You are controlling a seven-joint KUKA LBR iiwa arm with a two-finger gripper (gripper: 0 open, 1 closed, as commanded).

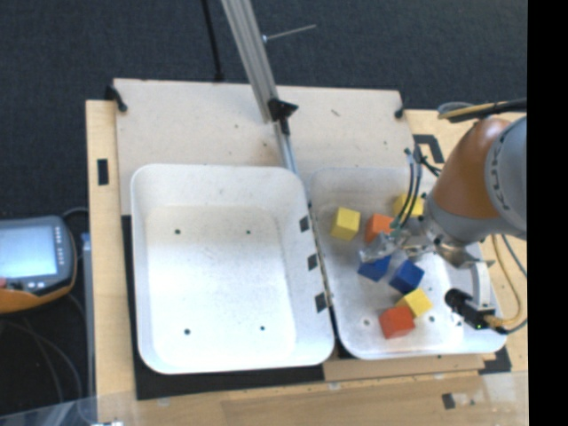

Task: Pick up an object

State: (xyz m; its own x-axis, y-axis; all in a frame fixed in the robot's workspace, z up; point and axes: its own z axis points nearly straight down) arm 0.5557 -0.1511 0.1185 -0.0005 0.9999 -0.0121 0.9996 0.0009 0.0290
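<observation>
The tool [397,240] is down in the right bin [355,344], low among the blocks, its tip in the gap between the orange block [380,224] and the blue blocks. Whether it is released or clenched cannot be told from this slant, since the wrist and cabling cover the tip. No block is visibly between its jaws, so nothing counts as picked up yet; in my judgement the task is at the reach-and-grasp stage, with closing, lifting and clearing the bin all left to do.

The likeliest target is the blue block [374,267] just near and left of the tip, touching or almost touching it. It looks a little longer than wide, its long axis running left-near to right-far, and it lies flat. A second blue block [408,276] sits just beside it to the right, turned corner-on to the bin wall.

Further out, a yellow block [346,223] stands apart on the far left of the cluster; another yellow block [416,303] and a red block [397,321] lie together at the near side. A further yellow piece [410,206] shows behind the cables. The left bin [142,193] lies beside it on the surface [177,118].
</observation>
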